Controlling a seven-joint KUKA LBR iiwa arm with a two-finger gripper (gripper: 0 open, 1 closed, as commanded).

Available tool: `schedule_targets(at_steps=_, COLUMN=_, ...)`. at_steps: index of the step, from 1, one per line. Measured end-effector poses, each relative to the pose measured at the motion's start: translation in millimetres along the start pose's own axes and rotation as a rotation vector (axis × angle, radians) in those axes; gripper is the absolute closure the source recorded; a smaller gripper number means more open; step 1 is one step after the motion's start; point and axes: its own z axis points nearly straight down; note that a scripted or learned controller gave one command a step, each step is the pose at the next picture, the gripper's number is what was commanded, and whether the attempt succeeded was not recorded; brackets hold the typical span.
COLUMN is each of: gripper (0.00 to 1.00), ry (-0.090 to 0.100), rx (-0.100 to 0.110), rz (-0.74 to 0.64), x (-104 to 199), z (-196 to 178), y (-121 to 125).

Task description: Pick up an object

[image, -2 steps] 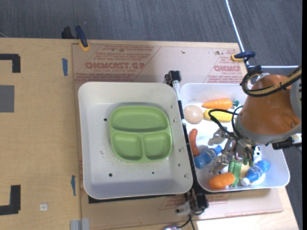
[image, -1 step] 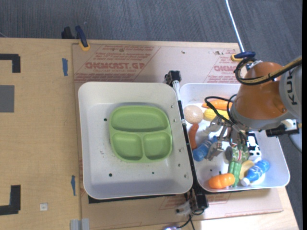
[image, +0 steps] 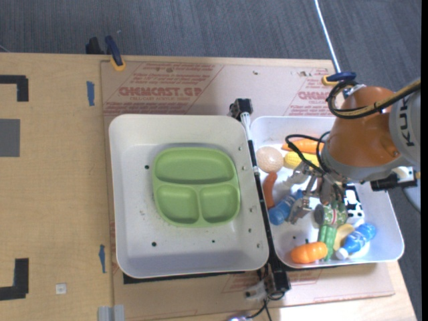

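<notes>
Toys (image: 314,209) crowd the right bin (image: 394,236), lower right of the frame, under our tool (image: 314,196). We judge them light, hard, slippery plastic; the orange piece (image: 308,252) at the front looks easiest to pinch across its middle. Whether the tool is apart or together, we cannot tell.

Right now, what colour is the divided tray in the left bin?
Light green tray, clearest in the camera view.

left white bin (image: 127,179): holds green three-compartment tray (image: 196,184), upright, near centre | bench (image: 53,179): tan board, black tape marks at left edge | blue tape bits (image: 90,92) left of bin | floor (image: 200,12): grey carpet | white cable (image: 321,19) crosses it
</notes>
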Motion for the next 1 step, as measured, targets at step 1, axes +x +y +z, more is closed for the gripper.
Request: schedule_targets(at_steps=1, gripper=0.0, ry=0.0, rx=0.0, rz=0.0, x=0.0, z=0.0, y=0.0)
